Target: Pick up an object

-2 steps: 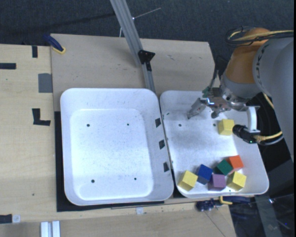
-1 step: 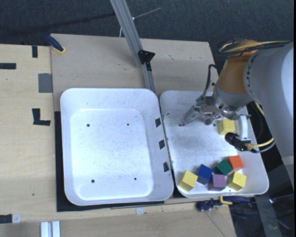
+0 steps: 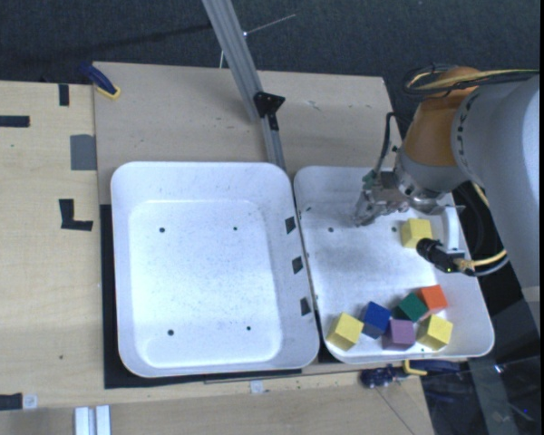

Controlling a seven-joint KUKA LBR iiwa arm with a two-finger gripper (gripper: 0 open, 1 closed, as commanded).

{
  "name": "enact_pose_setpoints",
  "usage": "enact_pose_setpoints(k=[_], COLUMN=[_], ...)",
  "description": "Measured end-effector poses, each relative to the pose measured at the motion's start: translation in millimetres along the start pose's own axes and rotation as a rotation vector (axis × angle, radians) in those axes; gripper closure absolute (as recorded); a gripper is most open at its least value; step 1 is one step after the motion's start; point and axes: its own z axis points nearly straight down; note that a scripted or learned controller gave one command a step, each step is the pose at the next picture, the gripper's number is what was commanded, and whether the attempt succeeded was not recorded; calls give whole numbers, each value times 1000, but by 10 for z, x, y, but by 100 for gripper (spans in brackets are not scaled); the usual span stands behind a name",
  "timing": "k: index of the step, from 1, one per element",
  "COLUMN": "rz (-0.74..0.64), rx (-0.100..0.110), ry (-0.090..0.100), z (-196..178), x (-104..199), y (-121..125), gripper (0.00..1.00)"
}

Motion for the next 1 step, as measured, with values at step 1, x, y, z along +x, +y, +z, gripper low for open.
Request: enact_pose_setpoints(k=[1], rz=[2], rx=[-8], ry=[-1], z=[-633], x=[-1], y=[45], gripper=[100])
